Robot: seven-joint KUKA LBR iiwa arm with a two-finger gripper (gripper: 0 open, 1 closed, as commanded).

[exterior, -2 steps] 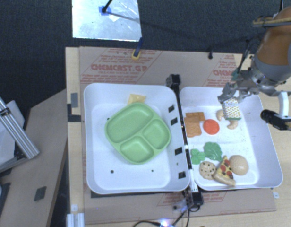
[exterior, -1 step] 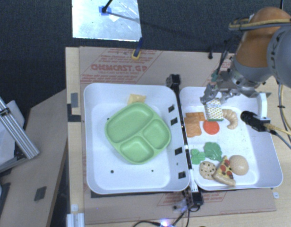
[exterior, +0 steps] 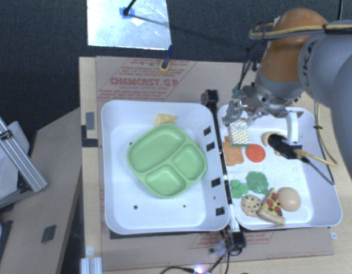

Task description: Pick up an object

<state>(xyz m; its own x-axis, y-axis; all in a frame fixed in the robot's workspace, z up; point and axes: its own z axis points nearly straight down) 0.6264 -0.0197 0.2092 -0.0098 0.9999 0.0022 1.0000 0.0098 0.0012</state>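
Right bin (exterior: 327,207) crowded (far edge), gripper (exterior: 240,114) jaws' spread untellable above waffle (exterior: 239,134), left bin (exterior: 116,153) roomier

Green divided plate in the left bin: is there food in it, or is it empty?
Empty. All three compartments of the green plate show bare green; the yellowish piece lies outside it, at its far rim.

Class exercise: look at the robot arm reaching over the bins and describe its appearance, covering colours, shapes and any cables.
The arm is a thick, rounded grey tube with a glossy orange band above the wrist. Thin dark and yellow cables loop around that band. The metallic silver gripper is small and angular.
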